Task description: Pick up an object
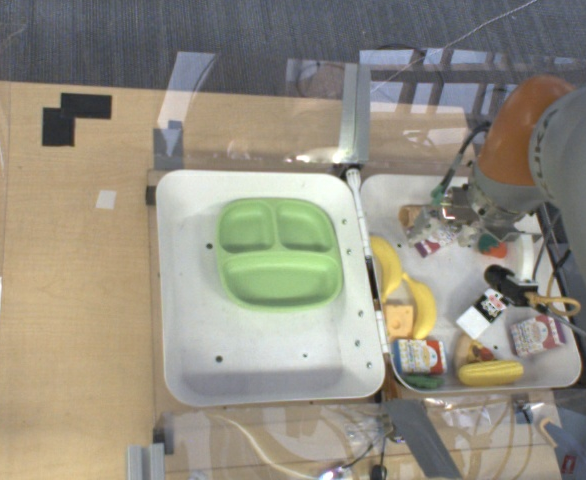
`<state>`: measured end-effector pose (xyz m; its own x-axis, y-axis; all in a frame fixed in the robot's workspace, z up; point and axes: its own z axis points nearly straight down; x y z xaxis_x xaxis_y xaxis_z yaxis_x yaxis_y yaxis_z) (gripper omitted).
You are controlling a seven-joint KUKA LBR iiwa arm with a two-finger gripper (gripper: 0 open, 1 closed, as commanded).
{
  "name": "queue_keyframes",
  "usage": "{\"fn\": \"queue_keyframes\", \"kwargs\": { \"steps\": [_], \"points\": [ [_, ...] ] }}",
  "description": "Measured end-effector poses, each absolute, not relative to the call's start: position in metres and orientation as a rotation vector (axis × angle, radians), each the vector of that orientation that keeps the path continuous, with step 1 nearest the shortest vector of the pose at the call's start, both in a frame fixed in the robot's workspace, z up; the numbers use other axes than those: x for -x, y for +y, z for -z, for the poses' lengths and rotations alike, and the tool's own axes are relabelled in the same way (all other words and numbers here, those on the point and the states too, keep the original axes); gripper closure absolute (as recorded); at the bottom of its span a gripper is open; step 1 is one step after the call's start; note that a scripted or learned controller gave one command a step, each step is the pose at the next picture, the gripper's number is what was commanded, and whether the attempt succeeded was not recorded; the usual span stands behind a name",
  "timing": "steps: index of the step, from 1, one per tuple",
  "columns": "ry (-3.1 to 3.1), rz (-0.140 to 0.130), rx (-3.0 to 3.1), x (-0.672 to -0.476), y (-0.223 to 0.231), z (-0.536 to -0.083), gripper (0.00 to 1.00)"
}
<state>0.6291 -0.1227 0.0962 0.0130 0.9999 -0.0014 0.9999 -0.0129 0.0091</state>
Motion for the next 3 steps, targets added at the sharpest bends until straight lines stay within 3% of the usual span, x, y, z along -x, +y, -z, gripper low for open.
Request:
{"fn": "queue_keyframes", "kwargs": {
  "steps": [1, 2, 3],
  "points": [
    [2.153, 0.046, -2.343, -0.66, -0.126, -0.086, 0.0],
    [2.166, 0.049, -2.329, -0.66, -0.125, -0.095, 1.0],
    [2.016, -0.01, -2.402, -0.664, -0.069, -0.188, 1.0]
  ]
}}
